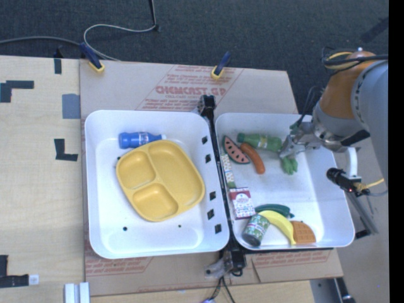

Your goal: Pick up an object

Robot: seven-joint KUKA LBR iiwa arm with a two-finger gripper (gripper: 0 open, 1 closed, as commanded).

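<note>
Nothing was lifted yet as far as the view showed: every item lay on a bin floor. The gripper [291,149] sat low in the right bin [328,197], at its upper right part, just beside or touching a small green item [289,165]; whether that item was between the claw's tips I could not tell, and whether the claw was released or clenched I could not tell either. Judged stage: reach or grasp attempt, lift left to do.

Right bin contents: green bottle [262,142] lying near the top, close to the claw; orange carrot-like piece [254,158] under it; watermelon slice [236,150] at the left; small red-and-white carton [242,202] by the left wall; dark can [255,228] at the bottom; banana [281,224] beside the can with a dark green piece [273,209] above it; orange waffle-like piece [303,232] at the lower right.

Left bin [104,232] contents: yellow divided plate [160,179] in the middle, blue bottle [137,139] lying just above it, touching or nearly so.

Likely target: the small green item or the green bottle, both near the claw.
</note>
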